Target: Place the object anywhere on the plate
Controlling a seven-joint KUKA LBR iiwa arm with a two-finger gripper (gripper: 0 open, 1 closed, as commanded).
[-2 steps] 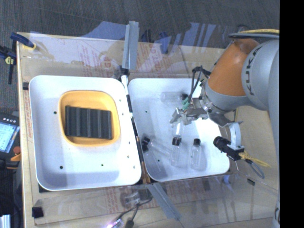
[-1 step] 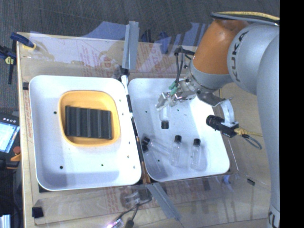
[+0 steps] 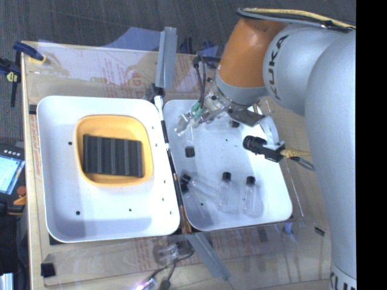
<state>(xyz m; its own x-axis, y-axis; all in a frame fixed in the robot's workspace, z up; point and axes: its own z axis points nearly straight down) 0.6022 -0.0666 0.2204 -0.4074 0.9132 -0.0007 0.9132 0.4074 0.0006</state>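
The grey arm (image 3: 314, 101) with its orange band (image 3: 251, 50) reaches in from the right and covers the upper right of the scene, its wrist bent down over the far end of the right bin. Beneath it the worktop (image 3: 91, 71) carries two shallow white bins side by side. The left bin (image 3: 54, 204) holds a yellow plate (image 3: 112, 128) — a rounded rectangle with a dark ribbed insert (image 3: 115, 156) lying in its middle. The right bin (image 3: 272, 204) holds several small clear vials with black caps: two lie close together near the front, one (image 3: 225, 189) just left of the other (image 3: 249, 192), a third (image 3: 196, 186) lies tilted near the bin's left wall, and a fourth (image 3: 188, 144) sits further back, below the wrist. None of them touches the plate; all rest in the right bin, well apart from it. The tool (image 3: 196, 115) hangs low over the back left corner of the right bin, near the fourth vial, and the hardware around its tip is too cluttered to judge how it is set. A black cylindrical part (image 3: 261, 147) juts out beside the wrist.
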